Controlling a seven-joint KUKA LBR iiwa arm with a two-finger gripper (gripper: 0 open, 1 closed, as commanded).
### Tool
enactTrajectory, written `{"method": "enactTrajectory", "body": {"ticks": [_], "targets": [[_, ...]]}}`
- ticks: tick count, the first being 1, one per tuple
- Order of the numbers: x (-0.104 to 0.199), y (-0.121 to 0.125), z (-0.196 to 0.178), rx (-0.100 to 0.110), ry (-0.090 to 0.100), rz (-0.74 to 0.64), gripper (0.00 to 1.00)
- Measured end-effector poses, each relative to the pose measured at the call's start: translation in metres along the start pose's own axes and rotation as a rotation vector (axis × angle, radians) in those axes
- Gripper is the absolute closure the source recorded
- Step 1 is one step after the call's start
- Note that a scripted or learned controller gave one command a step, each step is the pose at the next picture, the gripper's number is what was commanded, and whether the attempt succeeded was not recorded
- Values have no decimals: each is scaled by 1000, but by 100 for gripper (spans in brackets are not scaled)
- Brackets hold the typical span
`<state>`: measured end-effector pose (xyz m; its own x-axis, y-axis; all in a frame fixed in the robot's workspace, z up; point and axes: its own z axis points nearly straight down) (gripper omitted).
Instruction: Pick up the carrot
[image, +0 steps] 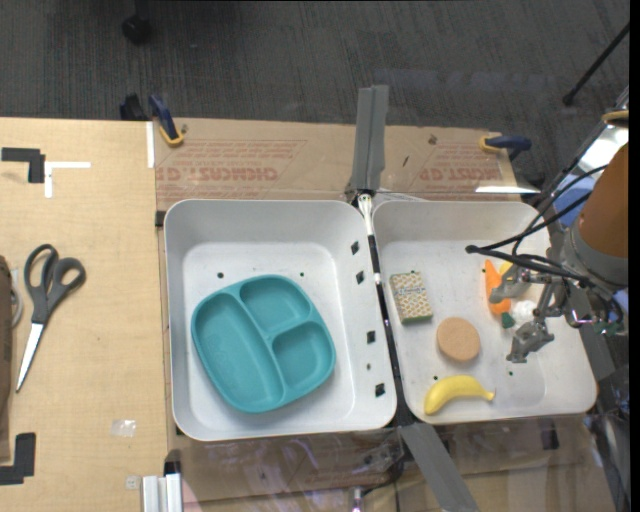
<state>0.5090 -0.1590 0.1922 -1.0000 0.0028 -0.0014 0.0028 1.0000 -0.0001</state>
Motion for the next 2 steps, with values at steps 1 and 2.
{"method": "enactTrajectory", "body": {"ticks": [1,2], "targets": [[-53,-63,62,0,-2,-175,0],[-135,-58,100,-5,-3,-275,0]]}}
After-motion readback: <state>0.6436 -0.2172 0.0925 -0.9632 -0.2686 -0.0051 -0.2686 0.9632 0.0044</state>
